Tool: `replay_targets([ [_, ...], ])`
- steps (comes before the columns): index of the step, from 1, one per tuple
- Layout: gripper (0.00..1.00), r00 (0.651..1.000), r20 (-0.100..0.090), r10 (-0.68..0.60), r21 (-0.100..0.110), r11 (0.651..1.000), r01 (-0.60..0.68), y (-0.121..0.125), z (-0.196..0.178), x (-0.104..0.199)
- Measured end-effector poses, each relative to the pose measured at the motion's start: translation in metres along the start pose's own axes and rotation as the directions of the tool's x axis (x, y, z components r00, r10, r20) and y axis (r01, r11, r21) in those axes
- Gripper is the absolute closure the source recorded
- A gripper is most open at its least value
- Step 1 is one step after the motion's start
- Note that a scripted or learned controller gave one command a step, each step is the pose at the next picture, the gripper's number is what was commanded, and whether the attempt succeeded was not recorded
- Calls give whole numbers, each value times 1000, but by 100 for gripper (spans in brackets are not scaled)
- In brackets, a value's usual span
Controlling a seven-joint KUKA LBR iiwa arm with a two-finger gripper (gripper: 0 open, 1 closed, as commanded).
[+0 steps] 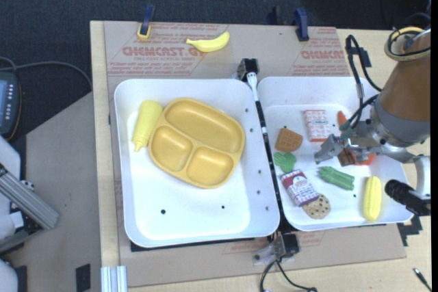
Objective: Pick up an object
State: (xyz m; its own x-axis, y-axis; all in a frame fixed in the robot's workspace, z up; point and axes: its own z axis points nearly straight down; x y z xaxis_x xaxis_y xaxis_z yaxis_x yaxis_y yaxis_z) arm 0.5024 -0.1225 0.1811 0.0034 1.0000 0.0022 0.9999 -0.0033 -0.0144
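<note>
Camera view looks down on the gripper [340, 147], low inside the right bin [274, 96], above a gap between the green bean-like toy [336, 178] and a reddish-brown item [348, 156] partly hidden under the wrist. I cannot tell how the gripper is set or whether anything is caught in it, since the wrist shadows that spot. The nearest candidates are the green toy just below it and the small white and red carton [315, 124] up and to its left; the yellow corn cob [371, 197] lies near the bin's lower right rim. A clean grasp probably calls for centring over one item alone, the green toy being the best separated, and aligning across its narrow width before descending. Closing while straddling two pieces risks pinching neither. The snack packet [295, 187] and cookie [317, 206] lie flat and offer little to grip, so they seem poorer choices.
</note>
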Motion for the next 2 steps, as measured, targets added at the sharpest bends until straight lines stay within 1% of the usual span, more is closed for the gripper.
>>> replay_targets([
  [1,0,1000,2,-3,-15,1000,3,3,-7,0],
  [2,0,1000,0,-3,-9,1000,3,2,36,1],
])
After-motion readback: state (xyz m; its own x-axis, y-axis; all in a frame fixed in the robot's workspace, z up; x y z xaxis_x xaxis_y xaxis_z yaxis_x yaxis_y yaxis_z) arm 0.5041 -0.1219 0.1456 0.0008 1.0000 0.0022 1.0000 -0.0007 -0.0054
